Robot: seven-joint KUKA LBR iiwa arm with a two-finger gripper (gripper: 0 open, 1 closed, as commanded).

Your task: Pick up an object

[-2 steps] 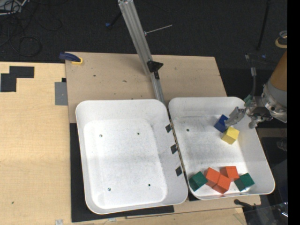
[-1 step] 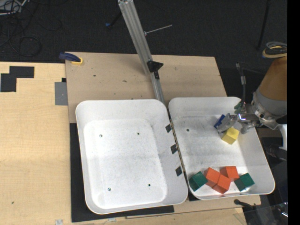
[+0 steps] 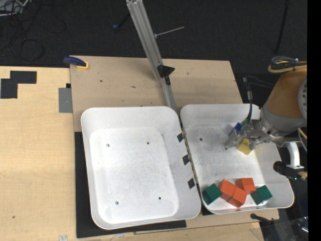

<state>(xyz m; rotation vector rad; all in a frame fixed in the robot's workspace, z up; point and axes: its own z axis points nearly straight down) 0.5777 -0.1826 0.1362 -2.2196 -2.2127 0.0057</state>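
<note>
My gripper (image 3: pixel 242 140) hangs low over the upper right part of the right bin (image 3: pixel 210 124), reached in from the right. A small yellow block (image 3: pixel 245 147) lies right at its tip, partly covered by it; I cannot make out whether it is gripped. Near the bin's front edge lies a cluster of blocks: a green one (image 3: pixel 211 193), three orange ones (image 3: pixel 228 189) (image 3: pixel 246 184) (image 3: pixel 238 198), and another green one (image 3: pixel 261 194).
The left bin (image 3: pixel 100 122) stands beside the right one, with black clips (image 3: pixel 185 159) along the shared rim. A slanted metal rail (image 3: pixel 150 44) rises behind the bins. The arm's grey and orange body (image 3: pixel 286 102) overhangs the right bin's right edge.
</note>
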